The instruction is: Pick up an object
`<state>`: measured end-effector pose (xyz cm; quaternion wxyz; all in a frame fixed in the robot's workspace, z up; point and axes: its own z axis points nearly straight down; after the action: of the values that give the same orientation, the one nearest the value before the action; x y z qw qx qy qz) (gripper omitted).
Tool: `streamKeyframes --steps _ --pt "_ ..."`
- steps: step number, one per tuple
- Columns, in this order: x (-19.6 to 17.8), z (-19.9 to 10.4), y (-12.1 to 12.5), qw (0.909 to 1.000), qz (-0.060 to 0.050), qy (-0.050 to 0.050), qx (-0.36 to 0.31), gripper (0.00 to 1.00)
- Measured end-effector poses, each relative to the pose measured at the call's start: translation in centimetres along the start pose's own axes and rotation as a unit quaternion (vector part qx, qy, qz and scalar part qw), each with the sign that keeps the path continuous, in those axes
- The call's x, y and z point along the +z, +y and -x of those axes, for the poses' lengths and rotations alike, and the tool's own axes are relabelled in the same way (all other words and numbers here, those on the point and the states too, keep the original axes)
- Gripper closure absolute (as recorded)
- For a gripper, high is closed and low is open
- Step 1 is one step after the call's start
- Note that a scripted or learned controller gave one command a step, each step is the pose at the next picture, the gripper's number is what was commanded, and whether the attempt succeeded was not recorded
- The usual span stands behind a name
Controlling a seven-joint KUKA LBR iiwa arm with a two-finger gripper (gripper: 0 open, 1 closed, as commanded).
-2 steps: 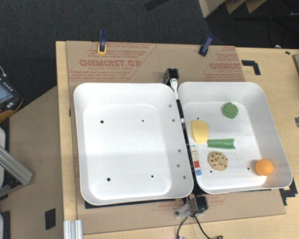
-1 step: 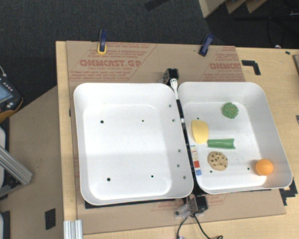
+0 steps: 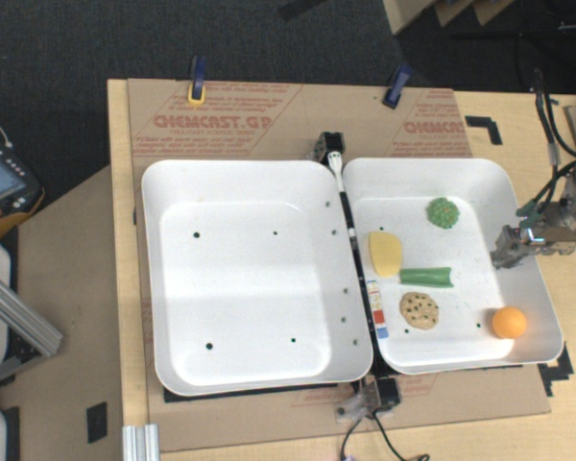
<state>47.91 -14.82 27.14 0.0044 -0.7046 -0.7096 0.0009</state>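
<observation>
With the gripper (image 3: 511,248) at the right bin's rim (image 3: 545,305), finger state unclear, the orange ball (image 3: 509,323) could be knocked aside.

The tool (image 3: 511,246) reaches in low over the right rim of the right bin (image 3: 533,277). It is small and metallic, with cables trailing behind it, away from that bin.

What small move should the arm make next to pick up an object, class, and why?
Probably move the end effector inward over the right bin, toward the orange ball nearest it. It sits at the bin's right rim with nothing between its fingers.
</observation>
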Motion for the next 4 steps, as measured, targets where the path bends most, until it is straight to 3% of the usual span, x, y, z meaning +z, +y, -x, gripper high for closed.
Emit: streamKeyframes --steps 1,4 --pt "-1.5 0.5 0.1 1.0 0.006 -0.004 0.003 1.0" --pt "-4.5 0.5 0.3 0.9999 0.009 -0.005 0.002 1.0"
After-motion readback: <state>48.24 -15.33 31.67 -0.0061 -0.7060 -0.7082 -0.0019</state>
